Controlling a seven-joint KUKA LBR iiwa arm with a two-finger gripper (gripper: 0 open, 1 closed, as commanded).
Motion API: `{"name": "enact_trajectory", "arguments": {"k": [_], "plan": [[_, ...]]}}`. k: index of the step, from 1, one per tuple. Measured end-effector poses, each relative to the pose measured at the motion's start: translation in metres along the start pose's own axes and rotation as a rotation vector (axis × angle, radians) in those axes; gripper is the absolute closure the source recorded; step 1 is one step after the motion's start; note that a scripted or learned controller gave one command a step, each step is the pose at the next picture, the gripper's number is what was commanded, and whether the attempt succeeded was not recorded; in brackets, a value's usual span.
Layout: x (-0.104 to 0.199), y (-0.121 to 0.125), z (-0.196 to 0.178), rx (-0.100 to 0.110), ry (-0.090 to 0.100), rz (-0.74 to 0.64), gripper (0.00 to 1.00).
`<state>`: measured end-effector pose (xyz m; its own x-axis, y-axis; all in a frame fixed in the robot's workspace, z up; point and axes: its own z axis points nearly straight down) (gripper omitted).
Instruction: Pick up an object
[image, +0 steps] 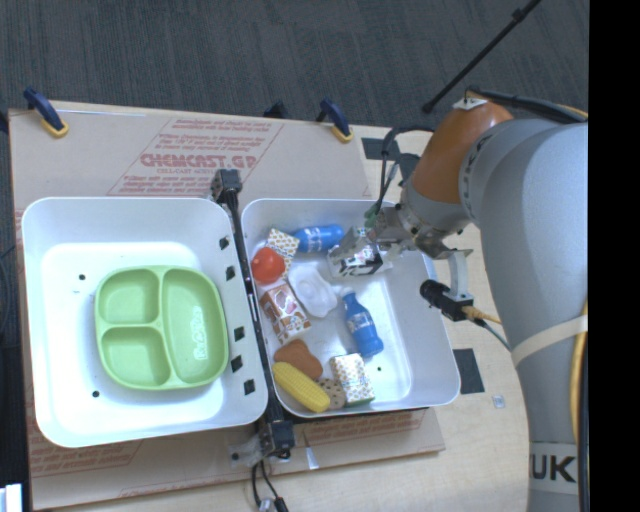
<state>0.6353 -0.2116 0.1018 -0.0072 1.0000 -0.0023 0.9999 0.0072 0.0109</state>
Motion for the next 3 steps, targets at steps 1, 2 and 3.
{"name": "enact_trajectory", "arguments": {"k": [1,2,3], "plan": [[0.002,0.001,-0.011,0.001,0.003,-0.007,1.00],[0.083,0.014,-0.102,0.010,0.003,0.001,1.00],[0.077,-0.046,-0.121,0.013,0.003,0.002,1.00]]}}
